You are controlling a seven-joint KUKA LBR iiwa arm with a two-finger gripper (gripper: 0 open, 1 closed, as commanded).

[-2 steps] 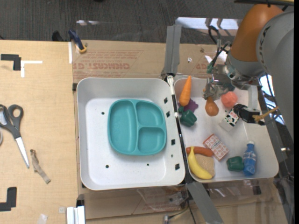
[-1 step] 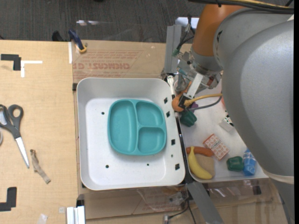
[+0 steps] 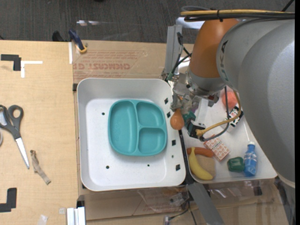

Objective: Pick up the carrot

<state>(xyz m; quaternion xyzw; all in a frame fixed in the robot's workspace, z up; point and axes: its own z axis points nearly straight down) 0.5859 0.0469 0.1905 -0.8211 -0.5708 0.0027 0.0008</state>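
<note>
Thin orange-red carrot (image 3: 202, 151) lies flat in the right white bin (image 3: 262, 170), near that bin's front-left corner, pointing roughly left-right. It touches the top end of a curved yellow banana (image 3: 198, 168) and the upper edge of a tan rounded bread-like lump (image 3: 206, 164) just below it. Just right of the carrot: small red-and-white checkered packet (image 3: 217, 147). Further right, a dark green small block (image 3: 235, 164) and a blue plastic bottle with white cap (image 3: 250, 159), both close together near the bin's right front.

Two-finger gripper (image 3: 180, 112) sits above the divider between bins, well apart from the carrot, up and to the left of it. A round orange-brown ball-like object (image 3: 176, 120) is right at its tip; can't tell if the fingers are spread or closed, or whether they grip it. Grey arm with orange band (image 3: 208, 46) comes in from the right, covering much of the right bin.

Left white bin (image 3: 89, 125) holds a teal three-compartment plastic tray (image 3: 137, 127), sitting centred. On the wooden bench (image 3: 37, 125) to the left: grey-handled scissors (image 3: 14, 130).
</note>
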